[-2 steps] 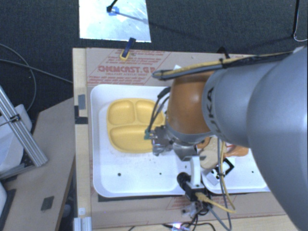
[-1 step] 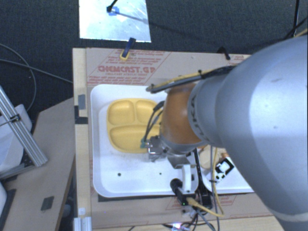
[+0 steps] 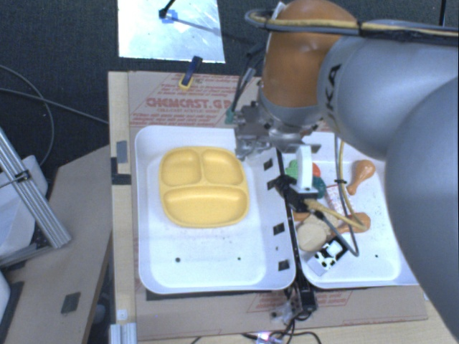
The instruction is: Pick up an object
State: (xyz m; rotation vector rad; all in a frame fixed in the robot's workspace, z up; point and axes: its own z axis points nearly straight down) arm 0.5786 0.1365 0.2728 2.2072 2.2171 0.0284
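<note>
arm: the grey kuka arm [image 3: 387, 84] comes in from the right and bulks over the right bin, its orange band [image 3: 301, 49] above the wrist.
gripper: the gripper [image 3: 271, 140] sits low over the ridge between the two bins, near their far end; from here i cannot tell how its jaws stand, and i see nothing between them.
left bin: the left bin [image 3: 208, 260] carries a yellow divided plate [image 3: 203, 186] with three compartments, lying flat toward the far half.
right bin: the right bin [image 3: 373, 256] holds a clutter just beside the ridge: a green and white piece [image 3: 305, 174], an orange drumstick-shaped toy [image 3: 358, 174], a tan round lump [image 3: 312, 233], and a black-and-white checked tag [image 3: 328, 255].
under the bins: a brown cardboard sheet [image 3: 179, 102] with red lettering.
</note>
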